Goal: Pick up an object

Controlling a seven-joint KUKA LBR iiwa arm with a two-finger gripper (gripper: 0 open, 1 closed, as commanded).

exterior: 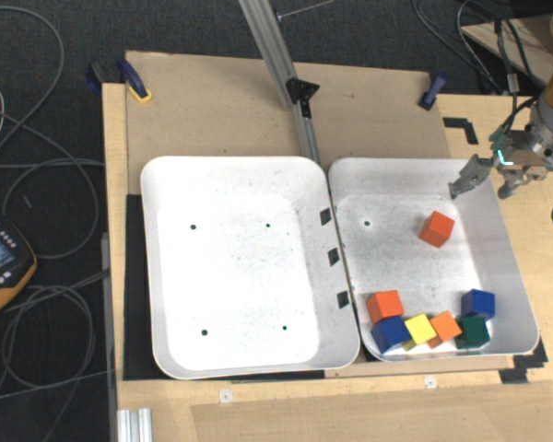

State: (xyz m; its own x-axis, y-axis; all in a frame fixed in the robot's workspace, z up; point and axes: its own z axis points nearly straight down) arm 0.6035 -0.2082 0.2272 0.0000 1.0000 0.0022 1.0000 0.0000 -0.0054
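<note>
**Tool spread above the right bin's far corner, lone orange cube nearby**

Two shallow white plastic bins are seen side by side on the wooden bench (258, 412). The left bin (166, 247) is seen with only dark specks and four small dots on its floor. In the right bin (507, 256), a small orange cube (436, 229) lies alone on the floor toward the far side, well apart from the rest. It is turned at a slant to the bin walls, one corner pointing toward the near edge; being a cube, no long axis can be made out.

A cluster is gathered along the near wall of the right bin: a second orange block (384, 305), a blue block (391, 333), a yellow block (419, 329), a smaller orange block (445, 325), a dark green block (474, 332) and a blue cube (478, 303), most of them touching their neighbours.

The tool (487, 180) is seen over the far right corner of the right bin, its two grey fingers (465, 177) held apart with nothing between them, up and to the right of the lone cube. Nothing is placed between the two.

A grey metal rail (276, 53) is laid slantwise toward the gap between the bins. Blue clamps (135, 79) are fixed at the far corners of the board.
</note>
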